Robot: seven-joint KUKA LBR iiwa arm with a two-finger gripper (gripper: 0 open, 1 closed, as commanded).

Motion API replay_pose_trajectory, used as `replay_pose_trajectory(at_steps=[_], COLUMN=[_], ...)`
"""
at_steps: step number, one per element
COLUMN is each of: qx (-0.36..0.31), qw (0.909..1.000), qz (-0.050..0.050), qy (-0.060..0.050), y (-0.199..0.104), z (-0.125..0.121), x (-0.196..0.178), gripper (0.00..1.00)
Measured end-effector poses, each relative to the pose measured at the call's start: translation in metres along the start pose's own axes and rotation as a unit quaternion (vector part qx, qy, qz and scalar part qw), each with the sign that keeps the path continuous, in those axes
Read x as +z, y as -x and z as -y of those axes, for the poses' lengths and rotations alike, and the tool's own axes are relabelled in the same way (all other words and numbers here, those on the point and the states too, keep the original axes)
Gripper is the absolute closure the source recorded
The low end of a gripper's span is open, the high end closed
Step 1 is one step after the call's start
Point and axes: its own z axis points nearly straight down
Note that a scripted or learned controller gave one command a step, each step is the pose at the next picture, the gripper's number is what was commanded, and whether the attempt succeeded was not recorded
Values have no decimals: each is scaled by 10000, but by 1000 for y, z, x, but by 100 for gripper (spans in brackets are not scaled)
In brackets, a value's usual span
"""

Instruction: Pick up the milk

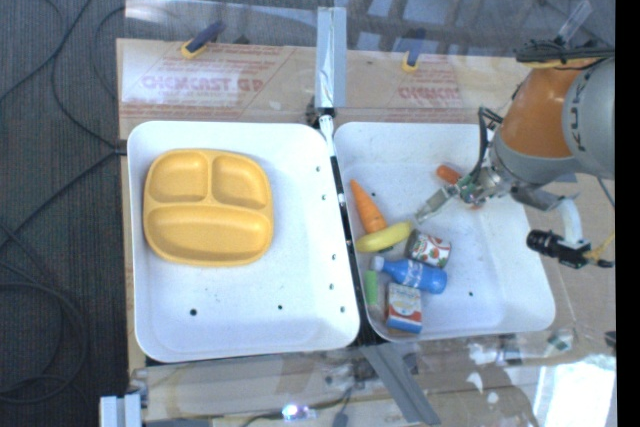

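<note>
1. Your milk is the small red-and-white carton lying near the front edge of the right bin, untouched as far as I can judge.
2. Just behind it, touching or nearly so, lies a blue bottle; a small green thing sits at its left end (too small to name).
3. Further back: a little printed can, a banana and a carrot up against the bin's left wall.
4. Your pincer hangs over the middle of the right bin, behind the can and well apart from the milk; I cannot tell whether it's apart or together (too small, too cluttered). A small orange-red piece lies just by it.
5. The left bin holds a yellow divided plate, not part of your job.
6. Progress: nothing done yet. You've still to come forward over the carton, descend, grip and lift.
</note>
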Motion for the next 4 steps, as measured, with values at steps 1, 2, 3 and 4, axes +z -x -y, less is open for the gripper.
replay_pose_trajectory(at_steps=[1,2,3,4], qx=[1516,625,-1622,-2110], qw=[9882,9980,9863,9774], qz=[-45,1,-231,-70], qy=[-209,-7,-172,-59], y=[-3,-18,30,26], z=[-76,-34,-50,21], x=[2,1,0,-51], gripper=[0,0,0,0])
